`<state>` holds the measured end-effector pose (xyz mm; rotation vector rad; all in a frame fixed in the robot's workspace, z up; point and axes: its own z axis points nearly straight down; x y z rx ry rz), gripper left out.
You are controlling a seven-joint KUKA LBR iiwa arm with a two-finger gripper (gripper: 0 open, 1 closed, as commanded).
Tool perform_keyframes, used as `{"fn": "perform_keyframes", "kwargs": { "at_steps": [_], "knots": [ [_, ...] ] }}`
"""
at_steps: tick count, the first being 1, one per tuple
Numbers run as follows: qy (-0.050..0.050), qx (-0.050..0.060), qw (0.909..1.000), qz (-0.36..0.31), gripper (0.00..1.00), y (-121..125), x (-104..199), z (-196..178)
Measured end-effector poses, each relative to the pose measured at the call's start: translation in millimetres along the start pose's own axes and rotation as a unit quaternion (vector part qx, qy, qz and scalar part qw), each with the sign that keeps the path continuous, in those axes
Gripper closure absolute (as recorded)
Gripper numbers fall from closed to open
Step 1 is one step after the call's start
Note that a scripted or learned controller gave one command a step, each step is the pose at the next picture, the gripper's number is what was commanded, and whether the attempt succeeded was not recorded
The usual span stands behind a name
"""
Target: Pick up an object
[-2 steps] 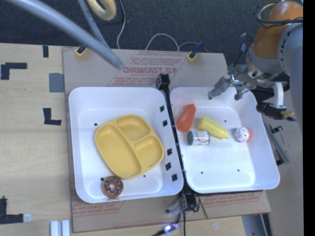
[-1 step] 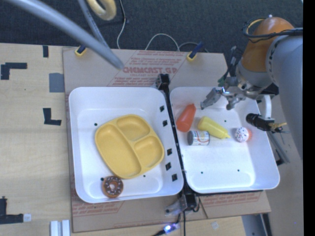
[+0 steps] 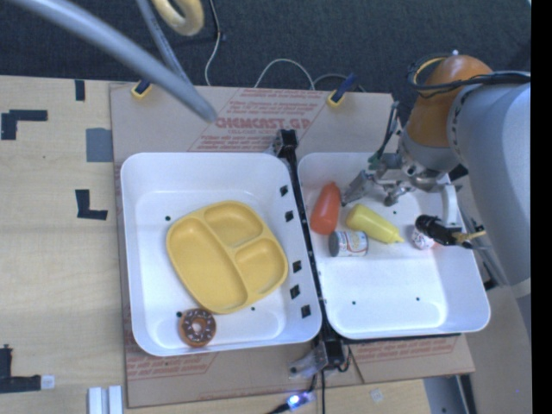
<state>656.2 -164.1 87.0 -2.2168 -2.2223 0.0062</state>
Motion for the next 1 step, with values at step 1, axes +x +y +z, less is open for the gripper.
{"fn": "perform_keyframes", "kwargs": {
  "at_steps": [1],
  "knots": [
    [0.0,-0.002,1.0,0.0,1.0,1.1,0.5,-13.4]
  ]
}}
